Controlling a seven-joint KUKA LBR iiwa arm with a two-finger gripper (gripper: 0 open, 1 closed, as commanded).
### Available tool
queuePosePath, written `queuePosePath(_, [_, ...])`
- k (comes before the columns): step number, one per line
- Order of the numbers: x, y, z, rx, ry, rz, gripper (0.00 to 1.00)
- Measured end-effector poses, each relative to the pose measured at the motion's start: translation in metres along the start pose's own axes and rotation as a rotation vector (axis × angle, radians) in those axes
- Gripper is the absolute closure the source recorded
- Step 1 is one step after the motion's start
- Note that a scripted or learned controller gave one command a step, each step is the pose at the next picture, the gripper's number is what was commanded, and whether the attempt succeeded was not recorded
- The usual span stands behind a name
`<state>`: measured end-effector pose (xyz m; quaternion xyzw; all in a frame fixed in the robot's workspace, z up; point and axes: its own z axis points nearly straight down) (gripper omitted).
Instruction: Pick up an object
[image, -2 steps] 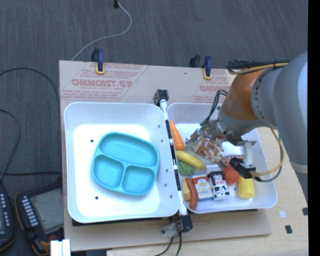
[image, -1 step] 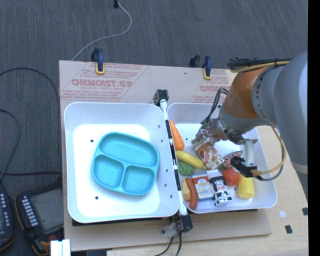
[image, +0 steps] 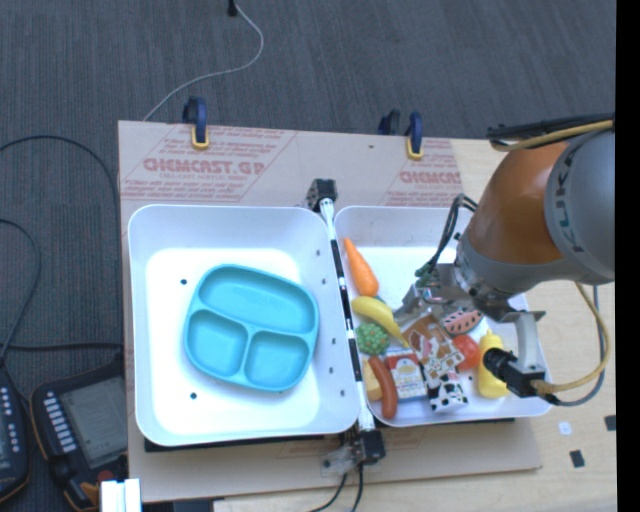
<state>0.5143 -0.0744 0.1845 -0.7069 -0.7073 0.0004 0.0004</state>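
Observation:
The right bin (image: 395, 222) holds a pile of toy food. An orange carrot (image: 359, 264) lies by the bin's left wall. A yellow banana (image: 377, 313) sits below it, then a green broccoli piece (image: 373, 338). A sausage (image: 385, 388), a small red carton (image: 407, 377) and a black-and-white cow-patterned piece (image: 448, 393) lie along the front. A watermelon slice (image: 462, 322) and a yellow piece (image: 492, 366) sit at the right. My gripper (image: 426, 298) hangs low over the middle of the pile, just right of the banana, and the wrist hides the items under it.
The left bin (image: 150, 240) holds a blue three-compartment plate (image: 250, 327). A ridge with a black clamp (image: 322, 192) divides the bins. Blue clamps (image: 195, 115) pin the cardboard base at the back. Cables and a pendant (image: 85, 420) lie on the floor at left.

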Motion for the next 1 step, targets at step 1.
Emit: queuePosePath(1, [0.0660, -0.0305, -0.0241, 0.001, 0.001, -0.002, 1.00])
